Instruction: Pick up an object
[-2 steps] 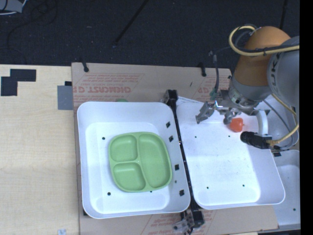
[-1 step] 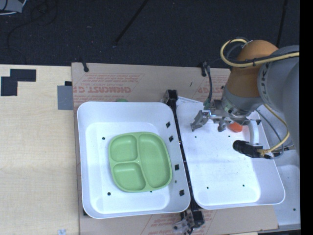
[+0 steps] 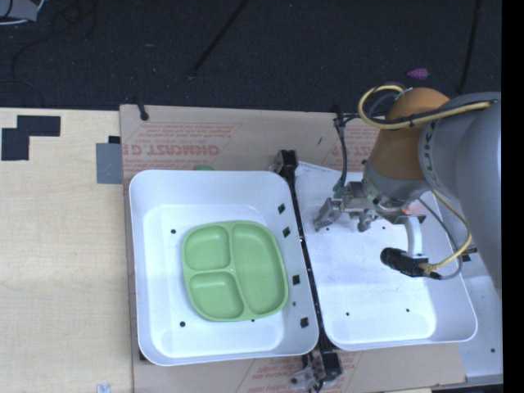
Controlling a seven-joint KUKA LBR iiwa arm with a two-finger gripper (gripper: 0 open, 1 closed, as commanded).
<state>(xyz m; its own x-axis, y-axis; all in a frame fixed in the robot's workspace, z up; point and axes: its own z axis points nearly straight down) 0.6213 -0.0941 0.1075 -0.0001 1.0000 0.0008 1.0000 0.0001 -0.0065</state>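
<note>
A light green divided plate (image 3: 234, 269) with three compartments lies flat in the middle of the left bin (image 3: 155, 211). My gripper (image 3: 344, 219) hangs low over the far left part of the right bin (image 3: 446, 322), close to the divider between the bins. Its two grey fingers (image 3: 325, 214) stand apart, pointing down at the white floor, with nothing between them. The plate is well to the left of and nearer than the gripper, across the divider.
A black rail (image 3: 300, 248) with clips separates the two bins. The arm's orange band (image 3: 407, 133) and grey body cover the right bin's far right corner. A black connector with yellow cable (image 3: 407, 261) hangs off the wrist over the right bin.
</note>
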